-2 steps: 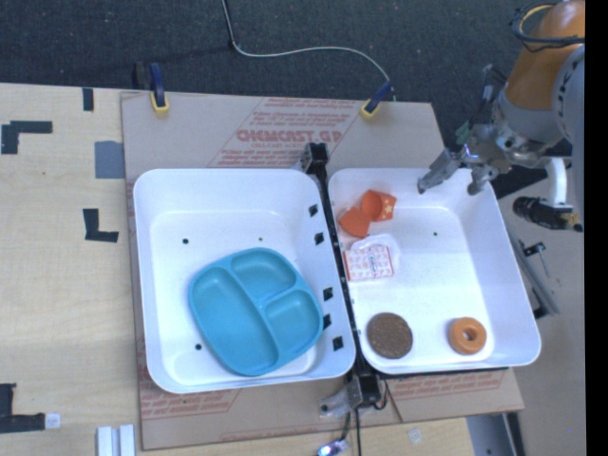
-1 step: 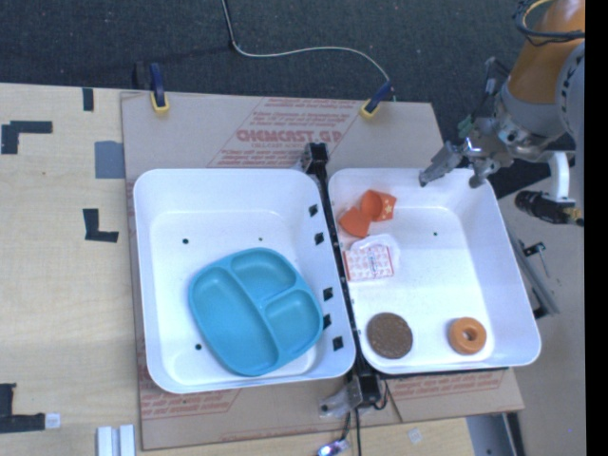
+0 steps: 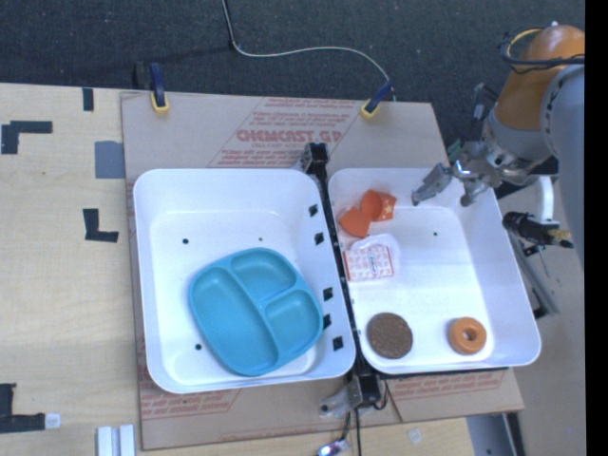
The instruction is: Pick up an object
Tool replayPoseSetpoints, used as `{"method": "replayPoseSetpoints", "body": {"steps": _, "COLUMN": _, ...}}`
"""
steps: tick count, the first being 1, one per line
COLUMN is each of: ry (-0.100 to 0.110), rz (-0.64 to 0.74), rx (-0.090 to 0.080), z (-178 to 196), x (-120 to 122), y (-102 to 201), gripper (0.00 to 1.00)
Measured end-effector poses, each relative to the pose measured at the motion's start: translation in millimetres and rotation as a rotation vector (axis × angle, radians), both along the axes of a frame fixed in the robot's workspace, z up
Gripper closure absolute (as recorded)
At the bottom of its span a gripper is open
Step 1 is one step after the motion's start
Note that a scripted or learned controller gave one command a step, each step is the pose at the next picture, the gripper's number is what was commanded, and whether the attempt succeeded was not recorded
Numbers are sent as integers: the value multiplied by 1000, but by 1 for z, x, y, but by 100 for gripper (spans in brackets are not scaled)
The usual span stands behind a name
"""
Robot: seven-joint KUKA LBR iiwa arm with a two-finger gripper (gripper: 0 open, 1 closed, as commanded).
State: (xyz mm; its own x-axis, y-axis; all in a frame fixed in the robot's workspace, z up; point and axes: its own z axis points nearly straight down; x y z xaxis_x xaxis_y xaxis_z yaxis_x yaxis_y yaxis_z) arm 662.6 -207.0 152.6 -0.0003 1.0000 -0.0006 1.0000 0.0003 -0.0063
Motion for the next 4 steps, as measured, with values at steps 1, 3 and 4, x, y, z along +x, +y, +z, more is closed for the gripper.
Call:
{"method": "replayPoseSetpoints", "body": {"steps": 1, "ry": 0, "rz": 1, "rx": 1, "z": -49, "x": -4, "y": 9, "gripper": 0}}
{"method": "replayPoseSetpoints", "body": {"steps": 3, "ry": -9, "rz": 4, "rx": -5, "z": -56, "x": -3, "y": 10, "gripper": 100}}
{"method": "replayPoseSetpoints", "body": {"steps": 4, "ry": -11, "rz": 1, "rx": -1, "z": 7, "x": 0, "y": 7, "gripper": 100}}
